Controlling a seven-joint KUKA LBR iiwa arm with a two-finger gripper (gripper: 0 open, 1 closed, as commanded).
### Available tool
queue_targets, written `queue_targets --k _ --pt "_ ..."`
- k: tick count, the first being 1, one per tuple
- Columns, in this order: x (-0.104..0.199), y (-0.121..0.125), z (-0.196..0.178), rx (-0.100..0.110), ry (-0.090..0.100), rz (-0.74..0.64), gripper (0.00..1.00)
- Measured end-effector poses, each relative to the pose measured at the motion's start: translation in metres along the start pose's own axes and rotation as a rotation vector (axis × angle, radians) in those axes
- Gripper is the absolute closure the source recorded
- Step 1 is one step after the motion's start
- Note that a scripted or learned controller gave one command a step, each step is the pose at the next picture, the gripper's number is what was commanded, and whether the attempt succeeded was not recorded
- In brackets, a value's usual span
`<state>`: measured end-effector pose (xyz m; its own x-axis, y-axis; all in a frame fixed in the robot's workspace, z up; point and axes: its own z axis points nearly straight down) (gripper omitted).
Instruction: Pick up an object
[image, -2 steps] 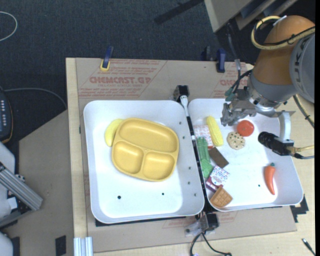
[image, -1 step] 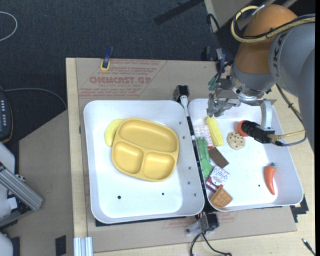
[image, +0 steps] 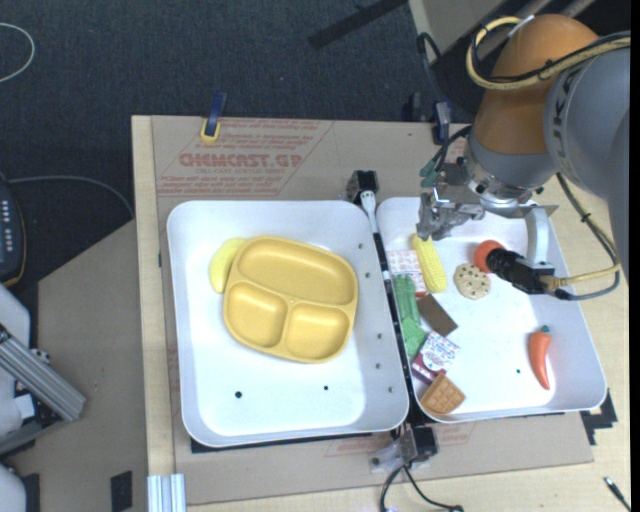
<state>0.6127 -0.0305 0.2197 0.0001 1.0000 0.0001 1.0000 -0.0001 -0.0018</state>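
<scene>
One two-finger gripper (image: 437, 228) hangs over the upper left corner of the right bin (image: 575, 375), directly above the top end of a yellow corn cob (image: 430, 263); whether its claw is released or clenched cannot be told from this angle. Beside the cob lie a round cookie (image: 472, 281), a green packet (image: 405, 308) and a dark brown piece (image: 437, 316). Farther off rest an orange carrot (image: 541, 358), a small printed wrapper (image: 437, 353) and a waffle-like cracker (image: 442, 394). A yellow divided tray (image: 288, 298) lies in the left bin (image: 195, 330), covering most of a banana (image: 222, 263).
</scene>
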Motion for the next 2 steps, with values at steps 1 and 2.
queue_targets --k 1,2 --pt "-0.007 0.015 -0.010 -0.007 -0.002 -0.001 1.00" --pt "-0.006 0.006 0.006 0.002 0.000 0.000 1.00"
